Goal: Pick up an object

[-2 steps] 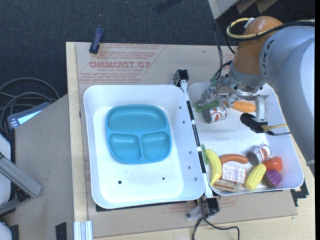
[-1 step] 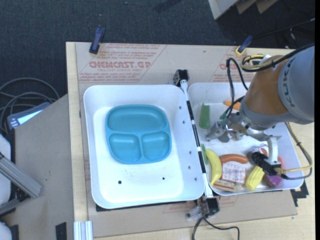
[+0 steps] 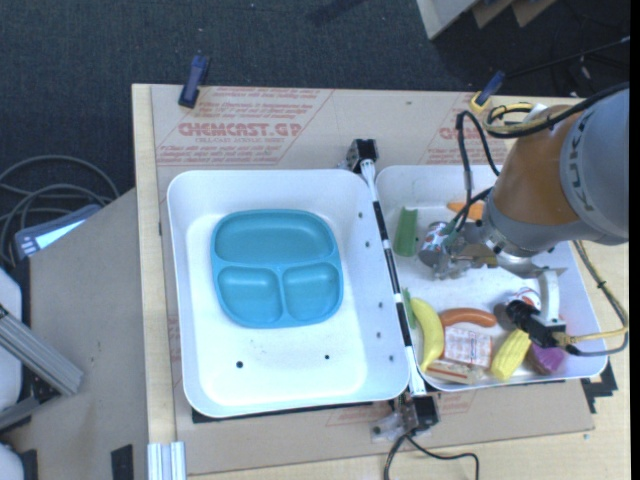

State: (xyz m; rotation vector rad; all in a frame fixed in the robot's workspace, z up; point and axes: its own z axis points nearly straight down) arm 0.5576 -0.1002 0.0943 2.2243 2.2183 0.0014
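Gripper (image 3: 437,251) hangs low over the right bin (image 3: 590,298) near its left-mid part, just beside a green block (image 3: 406,230) by the bin's left wall; banana (image 3: 429,330), sandwich (image 3: 466,348) & corn (image 3: 510,352) along its front edge.

In the right bin (image 3: 590,363) you have a green block (image 3: 406,231) lying near the divider, a banana (image 3: 429,331) lengthwise below it, a sausage (image 3: 467,318), a wrapped packet (image 3: 467,347), a corn cob (image 3: 511,353) and a purple piece (image 3: 547,359).
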